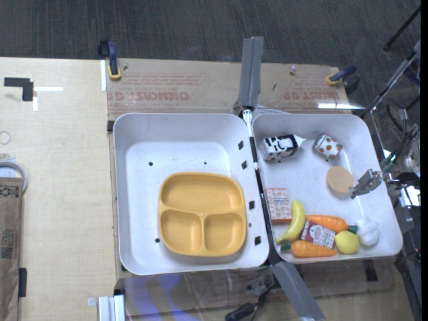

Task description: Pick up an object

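Two bins: my grey metal pincer (365,183) over the right white bin's (374,154) edge.
Neighbour: round tan disc (339,179).
Grip: cannot tell.

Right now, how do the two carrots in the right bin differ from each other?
The upper carrot lies beside the banana's middle; the lower carrot lies nearer the bin's front rim, by the banana's lower tip. The upper one runs toward the right; the lower one ends beside the lemon. A small red packet lies between them. Both are orange and lie roughly flat.
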You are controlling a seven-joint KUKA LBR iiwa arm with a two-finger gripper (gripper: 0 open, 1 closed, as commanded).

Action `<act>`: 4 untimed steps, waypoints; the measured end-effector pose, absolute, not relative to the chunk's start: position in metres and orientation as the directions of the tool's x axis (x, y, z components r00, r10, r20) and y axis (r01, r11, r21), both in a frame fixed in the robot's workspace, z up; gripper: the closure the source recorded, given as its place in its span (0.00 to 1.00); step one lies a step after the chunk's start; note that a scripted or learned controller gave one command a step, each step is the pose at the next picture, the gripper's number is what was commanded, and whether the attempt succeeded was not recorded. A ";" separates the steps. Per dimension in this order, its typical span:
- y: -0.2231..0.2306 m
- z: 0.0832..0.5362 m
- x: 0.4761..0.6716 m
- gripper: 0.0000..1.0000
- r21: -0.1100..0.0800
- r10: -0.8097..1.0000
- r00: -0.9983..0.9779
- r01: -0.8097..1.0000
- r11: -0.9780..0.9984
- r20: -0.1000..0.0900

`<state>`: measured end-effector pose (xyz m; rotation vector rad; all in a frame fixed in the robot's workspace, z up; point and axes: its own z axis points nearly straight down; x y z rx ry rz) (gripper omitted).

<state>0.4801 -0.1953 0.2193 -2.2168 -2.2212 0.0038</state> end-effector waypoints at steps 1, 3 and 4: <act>-0.134 0.175 0.501 0.00 -0.003 0.961 -0.276 0.961 0.276 0.002; -0.120 0.102 0.505 1.00 0.003 0.848 -0.531 0.848 0.531 -0.001; -0.058 0.191 0.496 1.00 -0.001 0.982 -0.191 0.982 0.191 -0.001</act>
